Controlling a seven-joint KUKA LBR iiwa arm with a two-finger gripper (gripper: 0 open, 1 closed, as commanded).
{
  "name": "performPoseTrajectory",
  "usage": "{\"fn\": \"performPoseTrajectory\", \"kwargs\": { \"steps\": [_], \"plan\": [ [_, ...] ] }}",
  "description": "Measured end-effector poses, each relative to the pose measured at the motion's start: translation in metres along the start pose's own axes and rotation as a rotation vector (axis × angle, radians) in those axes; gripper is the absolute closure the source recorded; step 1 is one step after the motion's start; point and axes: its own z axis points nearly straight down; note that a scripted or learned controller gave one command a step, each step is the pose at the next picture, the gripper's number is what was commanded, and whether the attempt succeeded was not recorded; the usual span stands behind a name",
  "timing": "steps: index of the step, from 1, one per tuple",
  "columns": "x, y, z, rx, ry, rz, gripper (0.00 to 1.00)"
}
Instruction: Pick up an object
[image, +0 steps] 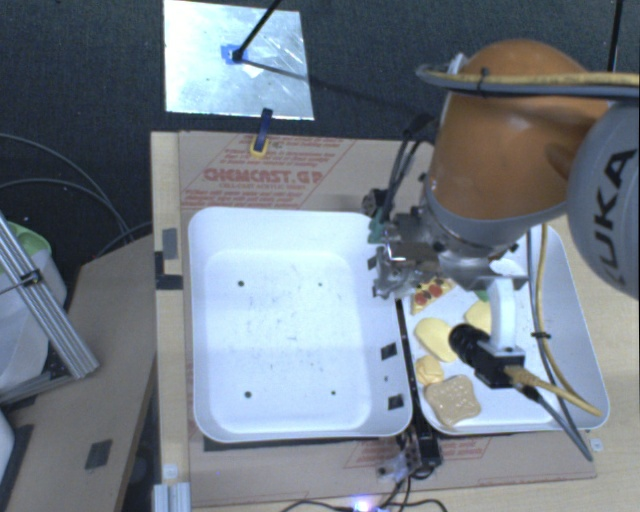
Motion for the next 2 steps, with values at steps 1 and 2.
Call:
{"fn": "performPoseTrajectory", "kwargs": {
  "steps": [1, 2],
  "plan": [
    [-0.042, 0.001, -0.101, -0.027, 0.007, -0.002, 1.0],
    [-0.039, 0.001, -0.001, -0.008, 0.004, -0.006, 1.0]
  ]
}}
